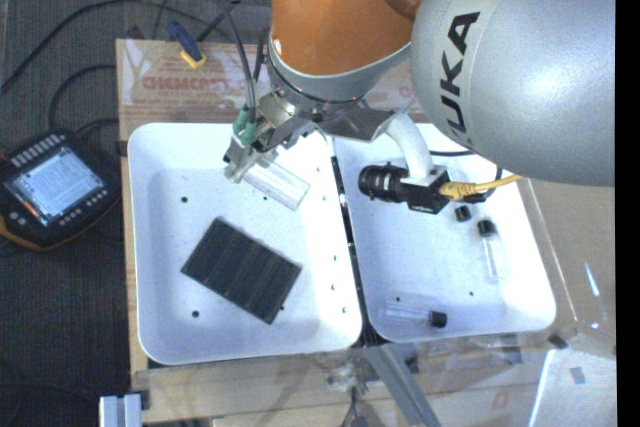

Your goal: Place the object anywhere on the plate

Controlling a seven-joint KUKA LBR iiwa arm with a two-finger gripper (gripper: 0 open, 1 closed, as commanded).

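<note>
My gripper [240, 153] over left bin [150, 215], far side; grip state I cannot tell. Clear vial [276, 183] just beside its tip, long axis slanting toward the dark ribbed plate [241, 270], which lies nearer the camera.

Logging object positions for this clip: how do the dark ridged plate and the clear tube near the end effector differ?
The plate is dark, flat, rectangular and ridged; the clear tube is see-through, slim and rounded. The plate is much the larger of the two. The plate lies in the open in the middle of the left bin; the tube lies farther back, right by the end effector. Both rest at a slant in the left bin, apart from each other.
</note>
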